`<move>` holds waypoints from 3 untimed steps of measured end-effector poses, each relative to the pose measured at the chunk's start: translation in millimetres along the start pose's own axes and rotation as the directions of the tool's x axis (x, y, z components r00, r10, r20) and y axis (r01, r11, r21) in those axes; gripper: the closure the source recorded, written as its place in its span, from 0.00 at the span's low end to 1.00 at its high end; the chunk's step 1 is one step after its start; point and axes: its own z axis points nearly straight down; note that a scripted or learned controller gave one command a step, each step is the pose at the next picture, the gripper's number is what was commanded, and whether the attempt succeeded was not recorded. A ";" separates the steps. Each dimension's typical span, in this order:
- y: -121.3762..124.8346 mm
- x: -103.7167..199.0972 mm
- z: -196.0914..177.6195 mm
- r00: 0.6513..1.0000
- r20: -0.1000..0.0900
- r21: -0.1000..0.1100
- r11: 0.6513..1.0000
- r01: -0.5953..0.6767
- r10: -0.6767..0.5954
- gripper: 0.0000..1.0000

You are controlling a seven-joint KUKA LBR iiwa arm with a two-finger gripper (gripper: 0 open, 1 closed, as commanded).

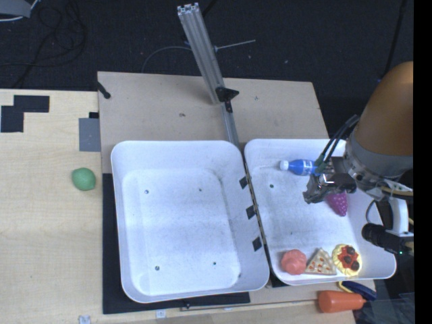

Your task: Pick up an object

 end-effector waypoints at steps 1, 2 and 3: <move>-4.5 48.6 1.0 1.000 0.000 -0.001 1.000 -0.001 0.001 1.00; -9.2 91.2 7.8 1.000 0.001 0.000 1.000 -0.002 0.002 1.00; -16.0 140.9 35.0 1.000 0.001 0.002 1.000 -0.001 0.001 1.00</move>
